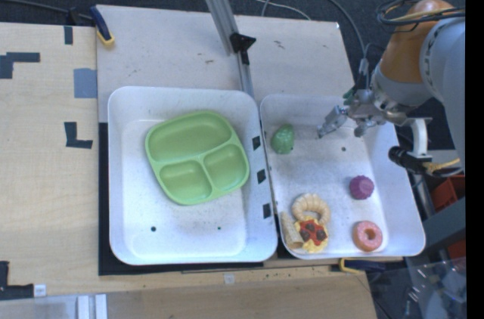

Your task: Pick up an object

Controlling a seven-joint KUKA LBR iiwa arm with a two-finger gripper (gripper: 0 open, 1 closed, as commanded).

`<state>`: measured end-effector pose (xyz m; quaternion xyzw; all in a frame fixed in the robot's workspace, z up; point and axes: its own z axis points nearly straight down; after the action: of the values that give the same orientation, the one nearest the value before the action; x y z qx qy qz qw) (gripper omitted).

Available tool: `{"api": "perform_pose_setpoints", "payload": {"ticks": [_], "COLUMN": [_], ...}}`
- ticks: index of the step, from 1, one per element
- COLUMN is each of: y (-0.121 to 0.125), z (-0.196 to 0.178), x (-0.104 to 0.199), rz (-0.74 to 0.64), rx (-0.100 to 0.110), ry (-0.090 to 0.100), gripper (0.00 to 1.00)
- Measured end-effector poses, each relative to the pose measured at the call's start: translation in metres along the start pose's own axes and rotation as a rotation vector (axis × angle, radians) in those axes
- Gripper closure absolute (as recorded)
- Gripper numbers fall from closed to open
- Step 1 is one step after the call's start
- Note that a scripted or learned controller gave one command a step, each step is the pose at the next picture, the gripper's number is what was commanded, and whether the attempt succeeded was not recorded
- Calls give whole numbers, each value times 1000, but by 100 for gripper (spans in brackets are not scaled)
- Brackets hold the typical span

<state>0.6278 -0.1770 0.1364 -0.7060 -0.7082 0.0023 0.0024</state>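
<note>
Gripper [344,122], fingers spread and grasping nothing, is hovering near the right bin's [393,234] far edge (green ball [283,139] lying leftward).

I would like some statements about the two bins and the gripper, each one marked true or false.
1. The green divided plate lies in the left bin. True.
2. The pink donut lies on the plate. False: it lies in the right bin, near its front corner.
3. The gripper holds the purple ball. False: nothing is between its fingers; the ball lies apart from it.
4. The green ball lies in the right bin. True.
</note>
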Motion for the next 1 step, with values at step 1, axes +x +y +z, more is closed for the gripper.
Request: {"api": "perform_pose_setpoints", "payload": {"ticks": [1], "y": [0], "z": [51], "x": [1], "rz": [1], "rx": [-4], "ry": [-2], "gripper": [0]}}
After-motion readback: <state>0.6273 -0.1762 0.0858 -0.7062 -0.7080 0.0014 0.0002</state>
